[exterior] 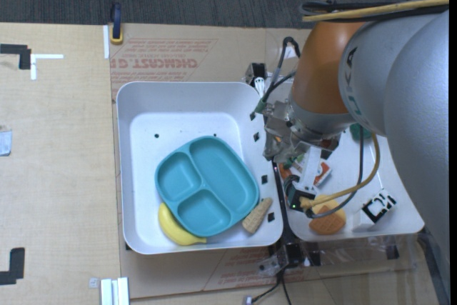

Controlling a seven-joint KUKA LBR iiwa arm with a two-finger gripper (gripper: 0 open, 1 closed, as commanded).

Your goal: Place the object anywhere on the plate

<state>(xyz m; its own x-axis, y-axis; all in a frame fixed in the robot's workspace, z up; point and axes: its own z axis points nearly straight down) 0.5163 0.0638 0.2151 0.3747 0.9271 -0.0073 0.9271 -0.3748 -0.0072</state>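
A teal divided plate point(207, 186) lies in the left white bin point(136, 125). A yellow banana point(175, 227) rests against the plate's lower left rim, and a tan wedge point(258, 216) leans at its lower right. My gripper point(288, 162) hangs over the left edge of the right bin point(400, 221), just right of the wall between the bins; the wrist and cables hide most of it. Under and beside it sit a red-and-white item point(319, 172), a yellow piece point(315, 203) and a round orange item point(328, 224).
The large grey arm with its orange band point(321, 68) covers most of the right bin. A black-and-white item point(378, 207) lies at that bin's right side and something green point(355, 131) peeks out by the wrist. Cardboard point(171, 57) lies beyond the bins.
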